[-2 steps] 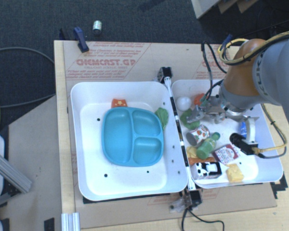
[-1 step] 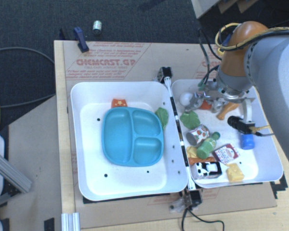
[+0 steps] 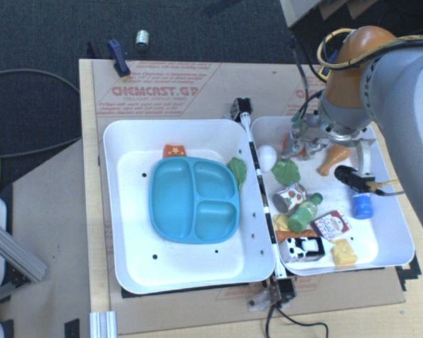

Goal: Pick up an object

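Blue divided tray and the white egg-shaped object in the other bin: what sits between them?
In the camera view, a green leaf-shaped piece lies at the blue tray's right edge, then the two bins' adjoining walls, then the white egg-shaped object.

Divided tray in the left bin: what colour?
Light blue; the divided tray shows plainly in the camera view.

A light-blue divided plate (image 3: 194, 199) lies in the white left bin (image 3: 127, 210) (an orange block (image 3: 174, 151) beside it); a blue cube (image 3: 362, 207), green bottle (image 3: 304, 213) and black-and-white patterned toy (image 3: 307, 247) elsewhere.
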Robot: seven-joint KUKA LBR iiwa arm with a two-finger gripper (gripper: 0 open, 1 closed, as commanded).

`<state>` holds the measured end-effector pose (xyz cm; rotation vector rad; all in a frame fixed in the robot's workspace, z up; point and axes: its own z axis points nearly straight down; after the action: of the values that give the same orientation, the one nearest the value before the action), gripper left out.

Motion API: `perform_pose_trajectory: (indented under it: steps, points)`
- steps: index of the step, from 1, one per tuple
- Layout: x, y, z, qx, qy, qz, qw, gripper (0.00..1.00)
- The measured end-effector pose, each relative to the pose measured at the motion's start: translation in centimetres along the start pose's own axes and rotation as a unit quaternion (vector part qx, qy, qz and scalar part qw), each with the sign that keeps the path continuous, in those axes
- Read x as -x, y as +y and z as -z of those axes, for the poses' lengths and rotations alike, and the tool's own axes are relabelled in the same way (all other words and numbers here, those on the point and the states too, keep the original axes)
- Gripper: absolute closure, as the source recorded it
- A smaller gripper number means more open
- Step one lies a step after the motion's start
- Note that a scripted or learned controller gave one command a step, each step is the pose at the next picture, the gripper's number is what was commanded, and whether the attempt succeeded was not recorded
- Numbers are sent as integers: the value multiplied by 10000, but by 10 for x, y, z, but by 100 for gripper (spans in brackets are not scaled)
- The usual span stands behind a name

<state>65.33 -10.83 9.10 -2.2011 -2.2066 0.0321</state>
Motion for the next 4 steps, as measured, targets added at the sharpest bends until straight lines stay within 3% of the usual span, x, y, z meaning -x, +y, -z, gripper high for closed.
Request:
perform_pose_trajectory:
  steps: [1,2,3,4]
  points:
    - [-25,-52,93,164,-15,-6,9999,100]
    - [-25,-52,92,153,-14,-9,9999,0]
    - [-12,-27,15,147,-14,-14,9999,0]
    - [-9,1,-13,-149,-31,-12,9999,0]
